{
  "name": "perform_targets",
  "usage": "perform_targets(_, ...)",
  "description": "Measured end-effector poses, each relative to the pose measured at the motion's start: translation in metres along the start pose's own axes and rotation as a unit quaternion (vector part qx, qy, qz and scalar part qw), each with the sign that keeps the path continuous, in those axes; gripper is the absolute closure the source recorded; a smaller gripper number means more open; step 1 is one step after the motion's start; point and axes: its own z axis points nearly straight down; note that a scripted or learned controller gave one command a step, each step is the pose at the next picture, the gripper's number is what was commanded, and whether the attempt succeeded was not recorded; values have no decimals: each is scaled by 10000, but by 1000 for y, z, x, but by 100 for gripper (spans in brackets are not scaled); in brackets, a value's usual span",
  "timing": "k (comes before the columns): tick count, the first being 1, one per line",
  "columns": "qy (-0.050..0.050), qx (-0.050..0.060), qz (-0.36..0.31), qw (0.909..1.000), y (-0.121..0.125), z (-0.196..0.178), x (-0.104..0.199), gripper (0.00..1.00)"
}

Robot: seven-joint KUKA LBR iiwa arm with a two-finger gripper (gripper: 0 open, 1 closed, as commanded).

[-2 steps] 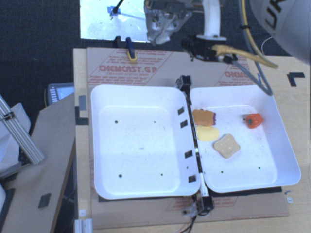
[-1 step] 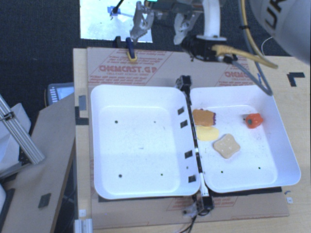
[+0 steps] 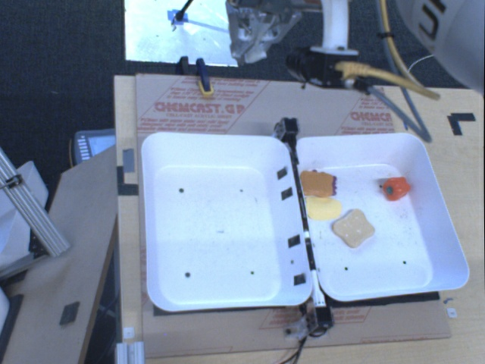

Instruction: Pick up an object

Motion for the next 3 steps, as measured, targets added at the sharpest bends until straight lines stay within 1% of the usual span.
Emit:
perform_targets(1, -1, 3, -4, 10000, 0, 0, 0, 0)
perform_targets(2, 6, -9, -20, 10000, 0, -11, 1, 100)
perform_targets(3, 5, -6, -23, 10000, 0, -11, 0, 0)
